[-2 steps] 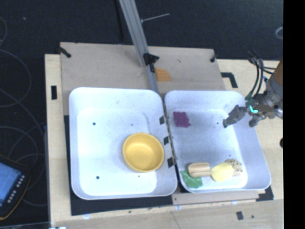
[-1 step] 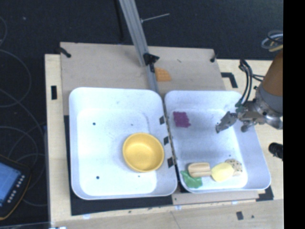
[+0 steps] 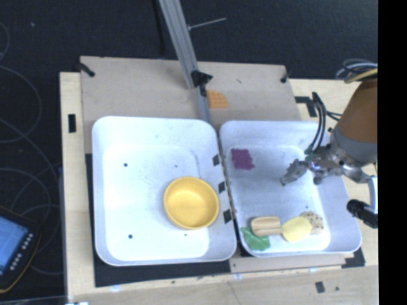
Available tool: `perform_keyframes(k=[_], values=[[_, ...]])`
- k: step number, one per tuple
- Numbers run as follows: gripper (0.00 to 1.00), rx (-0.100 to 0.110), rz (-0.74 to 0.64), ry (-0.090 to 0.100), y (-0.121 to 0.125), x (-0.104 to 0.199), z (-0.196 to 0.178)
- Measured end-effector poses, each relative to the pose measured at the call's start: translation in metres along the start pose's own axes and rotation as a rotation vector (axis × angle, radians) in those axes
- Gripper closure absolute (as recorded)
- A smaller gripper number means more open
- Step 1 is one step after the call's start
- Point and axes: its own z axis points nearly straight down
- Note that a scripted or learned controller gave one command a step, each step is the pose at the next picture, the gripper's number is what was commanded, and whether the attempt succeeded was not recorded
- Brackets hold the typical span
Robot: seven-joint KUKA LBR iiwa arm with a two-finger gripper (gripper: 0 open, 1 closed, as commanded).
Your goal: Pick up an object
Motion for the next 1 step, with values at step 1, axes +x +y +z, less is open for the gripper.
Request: perform_keyframes(k=[1], values=[[0.0,0.001,0.0,0.001,-0.0054,-0.0022,0.0625]])
